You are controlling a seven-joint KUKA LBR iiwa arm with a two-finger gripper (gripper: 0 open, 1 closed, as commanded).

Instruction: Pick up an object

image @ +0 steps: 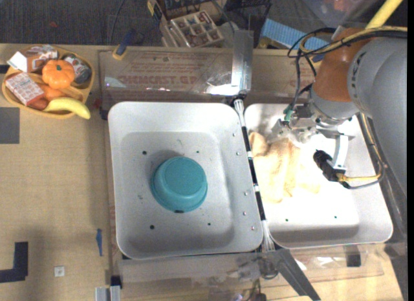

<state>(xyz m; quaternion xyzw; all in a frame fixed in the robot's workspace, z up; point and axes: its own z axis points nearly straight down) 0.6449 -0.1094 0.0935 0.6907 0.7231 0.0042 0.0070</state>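
Grey and rounded, the arm (381, 73) with its orange band reaches over the right bin (336, 222); its pincer (294, 123) hangs above that bin's far-left part, and I cannot tell its opening. Just beside it lies a pale, crumpled, soft-looking object (275, 167). Left of this bin, a smooth teal bowl (180, 183) sits upside down in the left bin (129, 131).
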